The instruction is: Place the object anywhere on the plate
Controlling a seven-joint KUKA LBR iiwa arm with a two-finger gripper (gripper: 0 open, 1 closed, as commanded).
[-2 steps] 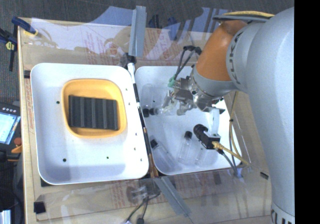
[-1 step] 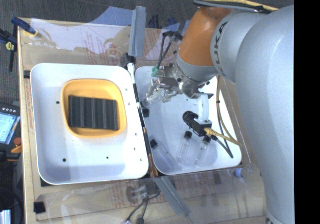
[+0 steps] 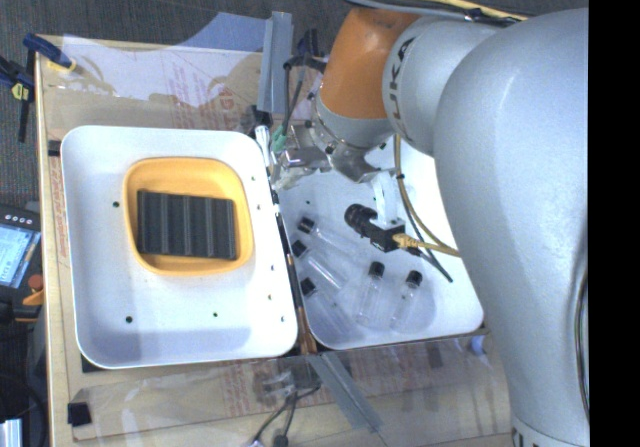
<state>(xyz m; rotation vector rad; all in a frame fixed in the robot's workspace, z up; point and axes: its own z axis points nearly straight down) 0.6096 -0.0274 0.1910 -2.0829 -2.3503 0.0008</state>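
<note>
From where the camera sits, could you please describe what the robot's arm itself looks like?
The arm is bulky, rounded and glossy light grey, with a wide orange band above the wrist and dark lettering beside it. A yellow-and-black cable runs along its top, and thin wires hang beneath.

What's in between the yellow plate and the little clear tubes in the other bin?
In the camera view, the raised white rims where the two bins meet lie between the yellow plate and the clear tubes, plus bare bin floor on either side.
</note>
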